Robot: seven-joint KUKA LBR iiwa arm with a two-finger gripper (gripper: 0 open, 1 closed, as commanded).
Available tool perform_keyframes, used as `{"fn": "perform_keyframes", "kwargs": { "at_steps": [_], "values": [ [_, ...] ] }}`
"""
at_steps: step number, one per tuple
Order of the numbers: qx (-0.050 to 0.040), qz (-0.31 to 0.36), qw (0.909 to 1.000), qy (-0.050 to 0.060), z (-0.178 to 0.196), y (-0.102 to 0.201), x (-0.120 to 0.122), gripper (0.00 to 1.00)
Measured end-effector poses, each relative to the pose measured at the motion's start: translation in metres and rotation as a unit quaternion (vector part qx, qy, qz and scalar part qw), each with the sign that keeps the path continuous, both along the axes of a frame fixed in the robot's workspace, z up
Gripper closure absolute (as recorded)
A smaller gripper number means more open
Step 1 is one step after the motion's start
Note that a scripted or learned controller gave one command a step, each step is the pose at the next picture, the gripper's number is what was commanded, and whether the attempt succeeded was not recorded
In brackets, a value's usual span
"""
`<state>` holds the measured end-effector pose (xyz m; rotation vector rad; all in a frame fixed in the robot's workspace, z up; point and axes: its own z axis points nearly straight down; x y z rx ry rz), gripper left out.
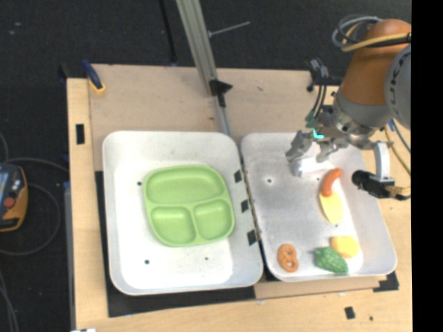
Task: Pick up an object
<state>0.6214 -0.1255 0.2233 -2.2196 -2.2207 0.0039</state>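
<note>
Orange-banded arm (370, 68) comes in from the right, gripper (309, 155) low over the upper part of the right bin (277, 206). Can't tell if the fingers are open or closed: blurred grey metal against the white floor, nothing visibly between them. No target named, so closest candidate is my pick: the yellow piece with the orange tip (331, 198), lying just right of and below the gripper, near but apart. Its long axis runs roughly up-down in view, orange end toward the gripper, tilted slightly right at the top. Judgement: next move is a short shift right and toward the near edge, with the closing direction across that axis, i.e. left-right. Other options sit further off along the bin's near edge: pretzel (287, 257), green piece (331, 260), yellow block (345, 245), the last two touching or nearly so. Left bin (124, 185) holds a green divided plate (187, 205), well away from the gripper. Wooden surface (152, 102) under both bins.
</note>
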Motion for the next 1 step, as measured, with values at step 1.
{"fn": "perform_keyframes", "kwargs": {
  "at_steps": [1],
  "values": [
    [-0.0003, 0.0, 1.0, -0.002, 0.0021, 0.0, 0.0011, 0.0]
  ]
}}
